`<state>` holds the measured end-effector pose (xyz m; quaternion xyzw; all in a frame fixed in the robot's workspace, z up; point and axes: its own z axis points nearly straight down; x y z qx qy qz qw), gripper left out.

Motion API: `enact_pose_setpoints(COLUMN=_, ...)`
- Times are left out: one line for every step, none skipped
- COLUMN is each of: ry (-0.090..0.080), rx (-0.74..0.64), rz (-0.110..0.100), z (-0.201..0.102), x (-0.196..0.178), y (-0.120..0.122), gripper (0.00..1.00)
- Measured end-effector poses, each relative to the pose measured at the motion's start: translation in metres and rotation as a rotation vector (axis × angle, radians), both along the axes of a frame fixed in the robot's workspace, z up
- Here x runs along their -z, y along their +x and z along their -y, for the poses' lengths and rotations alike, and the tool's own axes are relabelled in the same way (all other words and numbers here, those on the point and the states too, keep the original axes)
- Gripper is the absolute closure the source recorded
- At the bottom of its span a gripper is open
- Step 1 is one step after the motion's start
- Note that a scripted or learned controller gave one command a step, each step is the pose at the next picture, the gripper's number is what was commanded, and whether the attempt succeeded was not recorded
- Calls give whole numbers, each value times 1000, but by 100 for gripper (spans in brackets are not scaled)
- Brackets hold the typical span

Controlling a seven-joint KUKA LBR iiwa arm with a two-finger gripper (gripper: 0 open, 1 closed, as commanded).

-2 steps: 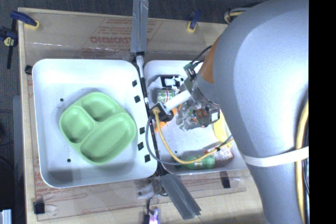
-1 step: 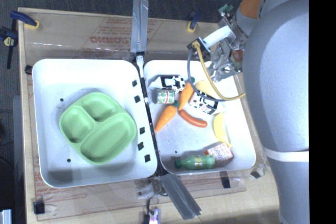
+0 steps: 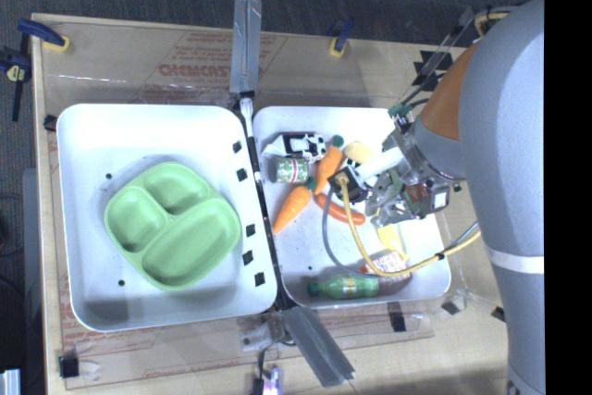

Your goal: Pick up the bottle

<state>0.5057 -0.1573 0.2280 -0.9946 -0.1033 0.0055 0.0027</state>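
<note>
Two white bins (image 3: 83, 291) sit side by side. One green divided plate (image 3: 173, 224). One green bottle (image 3: 345, 287). Two carrots (image 3: 292, 203). One small can (image 3: 292, 169).

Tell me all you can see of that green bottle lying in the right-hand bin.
The green bottle lies on its side along the near wall of the right bin, its length running left to right. It looks like translucent green plastic, with a yellowish label around its middle; print on the label is too small to read. Its narrower end seems to point right, toward a yellow cable that curves close by. The gripper is apart from it, farther back in the bin.
</note>
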Motion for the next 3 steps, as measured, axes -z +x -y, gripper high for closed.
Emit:
enact_pose_setpoints(ry=1, rx=-28, rz=-1, z=-51, x=88, y=-31, gripper=0)
enact_pose_setpoints(ry=0, rx=-1, rz=0, z=-46, x=140, y=26, gripper=0)
enact_pose_setpoints(ry=-1, rx=-4, rz=3, z=-79, x=39, y=-14, gripper=0)
